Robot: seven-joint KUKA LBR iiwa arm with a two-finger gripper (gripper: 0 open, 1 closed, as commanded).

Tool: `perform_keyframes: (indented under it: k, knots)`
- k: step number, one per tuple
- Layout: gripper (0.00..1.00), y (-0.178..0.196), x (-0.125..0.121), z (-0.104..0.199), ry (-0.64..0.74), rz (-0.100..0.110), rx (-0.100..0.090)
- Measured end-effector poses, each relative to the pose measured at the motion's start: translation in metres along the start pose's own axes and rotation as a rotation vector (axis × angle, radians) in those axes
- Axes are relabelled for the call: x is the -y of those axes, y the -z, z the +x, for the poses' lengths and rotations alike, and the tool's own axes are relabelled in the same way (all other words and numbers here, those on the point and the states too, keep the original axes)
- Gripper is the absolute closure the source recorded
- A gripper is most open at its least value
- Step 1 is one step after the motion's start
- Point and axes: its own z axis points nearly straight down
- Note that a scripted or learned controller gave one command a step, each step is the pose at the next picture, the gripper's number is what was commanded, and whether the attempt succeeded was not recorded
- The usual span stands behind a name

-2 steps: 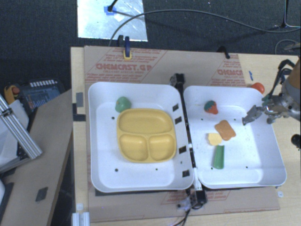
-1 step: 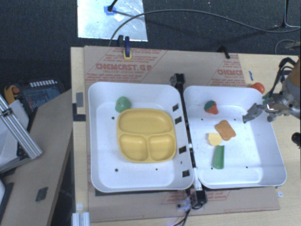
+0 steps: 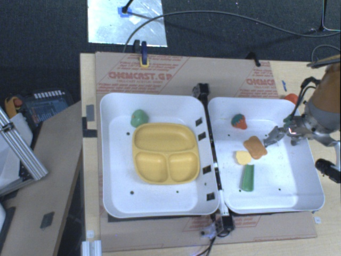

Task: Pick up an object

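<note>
In the right bin lie a red and green strawberry-like toy, an orange-brown bread-like piece, a pale yellow piece and a green stick. My gripper hangs at the right side of this bin, its fingers pointing left, just right of the orange-brown piece. Nothing shows between the fingers. The arm, with its orange band, enters from the right edge.
The left bin bears a yellow three-compartment tray and a green round toy at its back. A black divider with clips runs between the bins. Cables cross the dark floor behind the bench.
</note>
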Motion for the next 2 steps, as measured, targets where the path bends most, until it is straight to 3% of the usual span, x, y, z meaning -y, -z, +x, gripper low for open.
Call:
perform_keyframes:
  k: [1,2]
  knots:
    - [0.00,-0.046,0.008,-0.001,-0.004,0.002,0.000]
    - [0.00,-0.066,0.006,-0.001,-0.005,-0.003,0.001]
